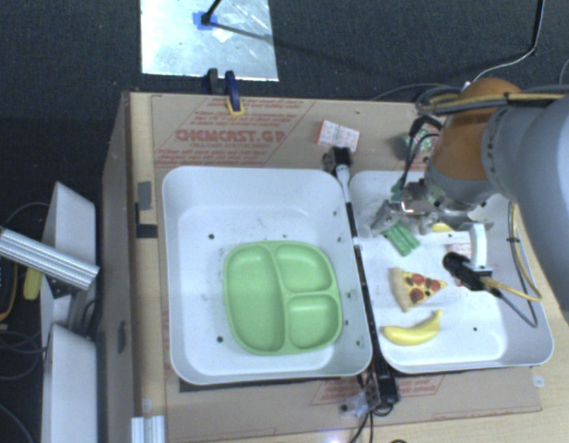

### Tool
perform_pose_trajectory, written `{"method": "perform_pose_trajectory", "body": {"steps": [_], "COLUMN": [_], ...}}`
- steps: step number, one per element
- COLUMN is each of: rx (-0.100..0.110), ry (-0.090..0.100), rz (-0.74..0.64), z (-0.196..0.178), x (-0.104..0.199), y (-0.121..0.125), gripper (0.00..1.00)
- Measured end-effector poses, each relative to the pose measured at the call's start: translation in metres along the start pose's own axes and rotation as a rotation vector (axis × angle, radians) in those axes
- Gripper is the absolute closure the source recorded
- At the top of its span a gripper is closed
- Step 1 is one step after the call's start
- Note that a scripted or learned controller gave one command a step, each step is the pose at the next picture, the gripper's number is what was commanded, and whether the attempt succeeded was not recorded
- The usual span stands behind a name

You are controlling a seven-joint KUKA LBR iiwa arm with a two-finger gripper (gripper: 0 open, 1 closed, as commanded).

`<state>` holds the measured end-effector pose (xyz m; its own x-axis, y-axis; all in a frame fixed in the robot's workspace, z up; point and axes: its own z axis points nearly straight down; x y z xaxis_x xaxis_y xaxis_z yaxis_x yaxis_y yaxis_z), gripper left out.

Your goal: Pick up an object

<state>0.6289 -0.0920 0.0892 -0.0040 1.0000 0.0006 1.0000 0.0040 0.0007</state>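
Two white bins on table. Gripper (401, 218) low in right bin (524, 340), touching green block (403, 239); finger state unclear. Pizza slice (415, 287), banana (412, 329) nearby. Green divided plate (282, 296) in left bin (187, 247).

Green sectioned plate (282, 297) in the left bin (187, 247); shiny metal sheet (207, 24) on dark floor beyond the bench.
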Motion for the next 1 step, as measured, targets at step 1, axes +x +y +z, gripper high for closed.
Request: {"method": "perform_pose_trajectory", "body": {"steps": [1], "rx": [-0.003], "ry": [-0.001], "rz": [-0.001], "z": [-0.0113], "x": [-0.0008], "y": [0.0009], "gripper": [1.00]}}
